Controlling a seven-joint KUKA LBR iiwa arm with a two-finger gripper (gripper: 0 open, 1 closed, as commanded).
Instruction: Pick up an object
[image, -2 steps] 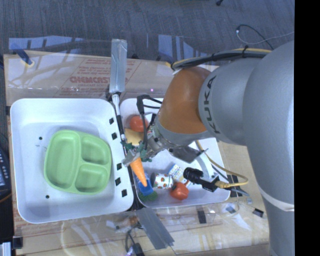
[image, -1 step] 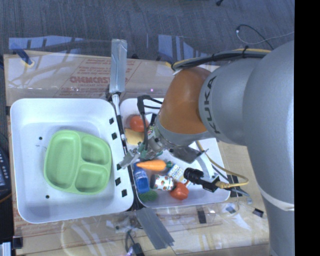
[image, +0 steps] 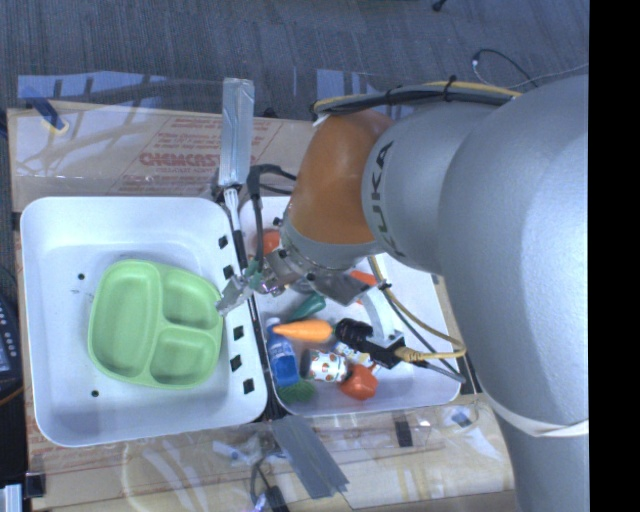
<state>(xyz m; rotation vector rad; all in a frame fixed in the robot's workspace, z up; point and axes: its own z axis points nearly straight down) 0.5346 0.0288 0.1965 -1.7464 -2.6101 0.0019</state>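
My gripper (image: 238, 288) hangs low over the wall between the two bins, right beside the right edge of a green divided plate (image: 155, 323) that lies in the left bin (image: 60, 230). The arm's wrist covers much of the right bin (image: 440, 395). Below the wrist lie an orange carrot (image: 302, 330), a blue bottle (image: 283, 362), a small printed can (image: 325, 367) and a red-orange toy (image: 360, 382). A teal piece (image: 310, 303) shows just under the wrist. An orange piece (image: 270, 242) peeks out at the bin's far left corner.
A green thing (image: 298, 391) lies at the near edge of the right bin. A grey taped strip (image: 236, 130) runs up from the divider over the cardboard behind the bins. The big grey arm fills the right side.
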